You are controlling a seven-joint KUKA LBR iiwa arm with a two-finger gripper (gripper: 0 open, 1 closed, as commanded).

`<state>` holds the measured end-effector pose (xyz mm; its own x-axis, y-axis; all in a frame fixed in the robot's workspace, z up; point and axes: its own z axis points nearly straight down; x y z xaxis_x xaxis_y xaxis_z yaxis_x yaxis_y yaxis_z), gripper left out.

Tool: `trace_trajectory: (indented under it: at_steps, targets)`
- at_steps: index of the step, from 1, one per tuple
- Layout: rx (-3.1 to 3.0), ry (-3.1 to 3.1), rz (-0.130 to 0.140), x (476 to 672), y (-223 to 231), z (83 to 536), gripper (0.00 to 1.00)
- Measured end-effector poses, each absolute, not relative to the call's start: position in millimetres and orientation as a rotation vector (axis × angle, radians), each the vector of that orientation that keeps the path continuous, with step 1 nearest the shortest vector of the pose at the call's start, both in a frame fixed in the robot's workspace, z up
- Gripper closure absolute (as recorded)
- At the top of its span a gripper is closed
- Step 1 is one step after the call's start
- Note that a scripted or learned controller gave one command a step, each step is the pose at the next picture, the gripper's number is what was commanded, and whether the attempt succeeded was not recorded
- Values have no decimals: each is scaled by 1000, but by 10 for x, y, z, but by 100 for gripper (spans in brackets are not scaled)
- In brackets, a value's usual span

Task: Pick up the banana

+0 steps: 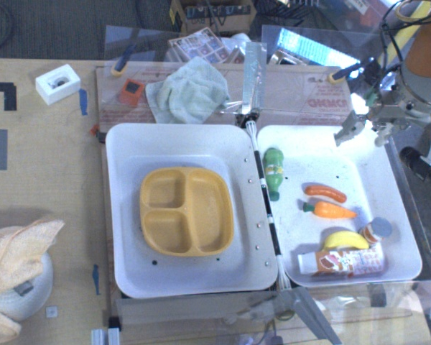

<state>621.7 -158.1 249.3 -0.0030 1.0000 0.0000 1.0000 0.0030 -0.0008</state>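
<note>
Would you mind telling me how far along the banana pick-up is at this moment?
Nothing looks done yet: the curved yellow banana lies in the right white bin, beside the ketchup bottle. The gripper hovers open over the bin's far edge, holding nothing. Reaching, grasping and lifting all remain.

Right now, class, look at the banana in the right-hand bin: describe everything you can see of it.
The banana is small, bright yellow and smooth, probably a plastic toy. It lies on its side, curved upward, near the front of the right bin. A red and white bottle lying flat covers its lower edge and appears to touch it. An orange carrot lies just behind it, apart. A small round tin sits at its right end. The gripper hangs at the bin's far edge, away from it.
</note>
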Motion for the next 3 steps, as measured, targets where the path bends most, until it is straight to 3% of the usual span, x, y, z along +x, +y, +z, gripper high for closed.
trace_trajectory:
  at_steps: [1,2,3]
  targets:
    - [-2193,-2247,1,5280,-1029,1631,0]
    - [-2077,-2354,0,4818,-1369,1611,0]
    - [-2047,-2387,-2,4814,-1612,1245,0]
